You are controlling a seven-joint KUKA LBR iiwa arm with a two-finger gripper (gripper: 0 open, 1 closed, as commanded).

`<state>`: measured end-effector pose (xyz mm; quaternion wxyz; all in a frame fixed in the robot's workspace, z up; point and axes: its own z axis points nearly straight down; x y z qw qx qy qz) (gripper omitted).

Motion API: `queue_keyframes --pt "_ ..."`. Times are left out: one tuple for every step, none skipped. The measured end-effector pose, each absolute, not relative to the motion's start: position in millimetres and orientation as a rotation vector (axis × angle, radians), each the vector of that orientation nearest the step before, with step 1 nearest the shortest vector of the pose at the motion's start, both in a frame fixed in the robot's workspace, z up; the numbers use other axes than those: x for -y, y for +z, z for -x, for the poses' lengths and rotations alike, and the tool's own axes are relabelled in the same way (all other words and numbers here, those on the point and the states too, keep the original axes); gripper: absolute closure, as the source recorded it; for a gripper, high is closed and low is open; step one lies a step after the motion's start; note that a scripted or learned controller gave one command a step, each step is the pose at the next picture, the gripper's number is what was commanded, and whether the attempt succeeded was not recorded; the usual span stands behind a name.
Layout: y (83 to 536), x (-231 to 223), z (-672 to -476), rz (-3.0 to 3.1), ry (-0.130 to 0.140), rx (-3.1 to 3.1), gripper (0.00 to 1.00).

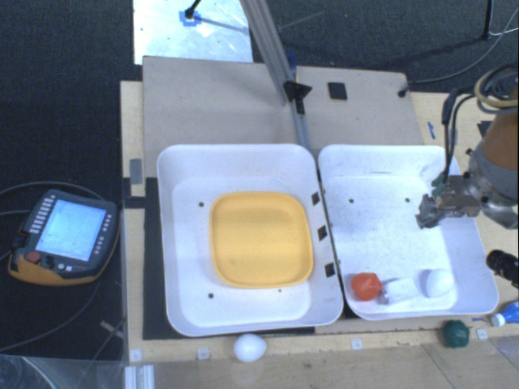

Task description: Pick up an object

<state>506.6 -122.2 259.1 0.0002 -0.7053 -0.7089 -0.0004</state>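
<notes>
White right bin (pixel 381 217) holds the candidates along its near wall: orange object (pixel 365 286), clear piece (pixel 399 290), white ball (pixel 438 282). Pincer (pixel 430 214) hovers above the right side, nothing in it; open or closed cannot be told. Yellow plate (pixel 261 238) fills the left bin (pixel 182 241).

Candidates, all placed vs. the right shallow white bin (pixel 381 177): small red-orange rounded plastic obj (pixel 366 286) lying at bin's near-left corner. Small white/clear piece (pixel 398 291), shape unclear, just right of it, touching or nearly so. White egg-shaped obj (pixel 438 282) further right along near wall, approx. upright; can't tell if it touches the clear piece.
</notes>
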Motion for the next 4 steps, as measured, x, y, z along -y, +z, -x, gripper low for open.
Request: queue_keyframes --pt "257.7 62.4 -523.6 2.215 -0.002 2.228 1.0" --pt "242.8 15.4 -535.3 2.216 -0.001 2.226 1.0" --pt "229.5 -36.2 -553.4 2.216 -0.001 2.226 1.0" --pt "239.1 -82.1 -573.2 2.218 -0.002 2.226 1.0"
